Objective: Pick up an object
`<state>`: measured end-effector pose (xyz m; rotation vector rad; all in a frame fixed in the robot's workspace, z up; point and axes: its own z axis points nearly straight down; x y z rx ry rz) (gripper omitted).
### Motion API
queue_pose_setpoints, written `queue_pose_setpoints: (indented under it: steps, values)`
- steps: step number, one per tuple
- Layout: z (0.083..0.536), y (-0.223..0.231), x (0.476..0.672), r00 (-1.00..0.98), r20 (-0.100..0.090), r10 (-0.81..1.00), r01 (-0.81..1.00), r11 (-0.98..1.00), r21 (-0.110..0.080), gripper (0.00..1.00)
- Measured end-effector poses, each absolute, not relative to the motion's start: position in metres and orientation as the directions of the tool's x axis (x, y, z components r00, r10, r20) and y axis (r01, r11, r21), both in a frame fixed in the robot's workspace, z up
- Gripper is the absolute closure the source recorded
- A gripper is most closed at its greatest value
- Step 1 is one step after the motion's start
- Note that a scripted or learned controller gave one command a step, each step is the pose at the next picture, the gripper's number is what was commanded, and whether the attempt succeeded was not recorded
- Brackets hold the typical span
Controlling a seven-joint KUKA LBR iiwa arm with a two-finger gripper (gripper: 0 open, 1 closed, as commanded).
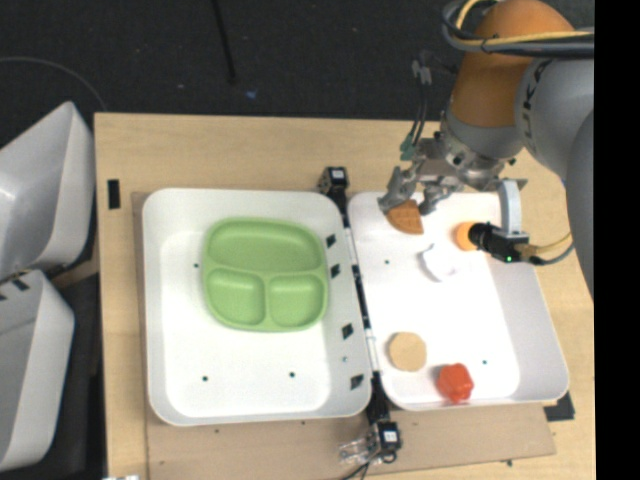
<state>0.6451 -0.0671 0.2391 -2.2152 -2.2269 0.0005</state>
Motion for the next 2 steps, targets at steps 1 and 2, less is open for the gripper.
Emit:
queue_pose_setpoints:
  steps: [1, 2]
  values:
    - [0.230, -0.016, 0.625, -0.006, 0.001, 1.000, 1.000, 0.006, -0.002, 1.00]
    - [0.230, 0.035, 0.595, -0.006, 0.001, 1.000, 1.000, 0.006, -0.002, 1.00]
